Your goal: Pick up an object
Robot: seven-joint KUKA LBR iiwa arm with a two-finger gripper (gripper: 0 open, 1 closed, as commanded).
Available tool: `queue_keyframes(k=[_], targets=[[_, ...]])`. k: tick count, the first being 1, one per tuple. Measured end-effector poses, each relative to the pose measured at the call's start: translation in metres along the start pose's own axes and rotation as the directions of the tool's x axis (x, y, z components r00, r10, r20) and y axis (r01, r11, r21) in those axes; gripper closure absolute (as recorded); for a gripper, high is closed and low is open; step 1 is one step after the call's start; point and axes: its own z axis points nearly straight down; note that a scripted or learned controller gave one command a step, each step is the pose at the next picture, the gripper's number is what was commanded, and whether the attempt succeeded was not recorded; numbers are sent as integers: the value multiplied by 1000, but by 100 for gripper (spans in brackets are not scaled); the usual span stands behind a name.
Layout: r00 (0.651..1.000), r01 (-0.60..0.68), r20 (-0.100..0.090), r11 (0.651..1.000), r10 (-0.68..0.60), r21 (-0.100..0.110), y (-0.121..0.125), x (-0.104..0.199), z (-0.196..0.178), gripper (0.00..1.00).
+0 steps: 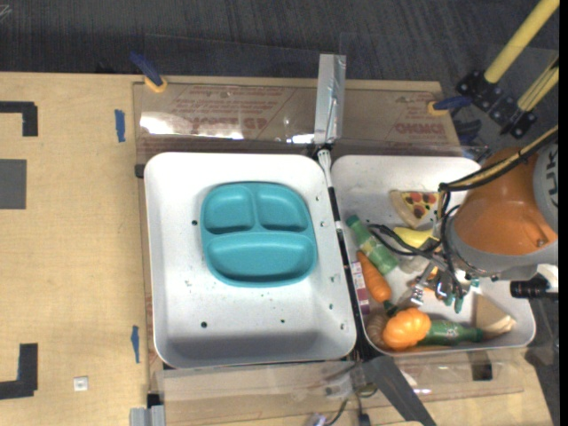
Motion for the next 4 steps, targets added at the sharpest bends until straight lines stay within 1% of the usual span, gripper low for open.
queue_keyframes(k=[1,2,3,4], targets=[[991,-131,-11,991,131,4,19,-36,-9,0],[1000,-25,-6,1000,25,3,-11,-103,-55,0],[999,-13,29,1000,13,-5,0,-70,-10,0],[998,-68,-3,998,68,-1,10,5,0,0]])
